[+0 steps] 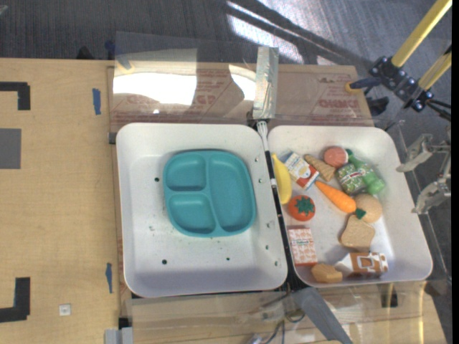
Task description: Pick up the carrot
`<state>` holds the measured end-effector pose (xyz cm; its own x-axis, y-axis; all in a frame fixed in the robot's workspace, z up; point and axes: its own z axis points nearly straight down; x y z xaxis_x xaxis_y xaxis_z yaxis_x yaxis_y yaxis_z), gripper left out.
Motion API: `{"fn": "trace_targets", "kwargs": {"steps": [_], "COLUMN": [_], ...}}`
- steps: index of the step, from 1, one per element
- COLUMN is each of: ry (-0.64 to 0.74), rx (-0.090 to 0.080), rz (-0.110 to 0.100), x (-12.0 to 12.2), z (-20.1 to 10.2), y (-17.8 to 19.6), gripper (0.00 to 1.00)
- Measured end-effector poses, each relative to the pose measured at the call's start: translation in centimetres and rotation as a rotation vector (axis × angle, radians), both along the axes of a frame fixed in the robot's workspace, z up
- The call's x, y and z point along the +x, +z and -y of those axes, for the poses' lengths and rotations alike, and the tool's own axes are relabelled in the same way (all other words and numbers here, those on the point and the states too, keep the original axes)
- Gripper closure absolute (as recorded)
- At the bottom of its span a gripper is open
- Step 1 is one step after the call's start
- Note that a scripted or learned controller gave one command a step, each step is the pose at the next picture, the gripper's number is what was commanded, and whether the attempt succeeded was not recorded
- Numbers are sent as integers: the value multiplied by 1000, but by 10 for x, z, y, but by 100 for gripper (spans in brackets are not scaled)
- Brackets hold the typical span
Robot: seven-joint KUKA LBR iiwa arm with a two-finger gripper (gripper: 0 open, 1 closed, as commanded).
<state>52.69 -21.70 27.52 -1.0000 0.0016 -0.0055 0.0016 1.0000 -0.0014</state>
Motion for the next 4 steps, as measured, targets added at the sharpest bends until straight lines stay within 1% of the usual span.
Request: {"fn": "trace_targets", "kwargs": {"steps": [1, 2, 3, 4], "ry": [-63, 25, 25, 17], "rx": [4, -1, -2, -3], "rz": [-10, 12, 15, 9], "x": [-48, 74, 75, 9], "z": [-33, -81, -81, -33], "y": [-108, -183, -172, -184], "gripper": [0, 0, 100, 100]}}
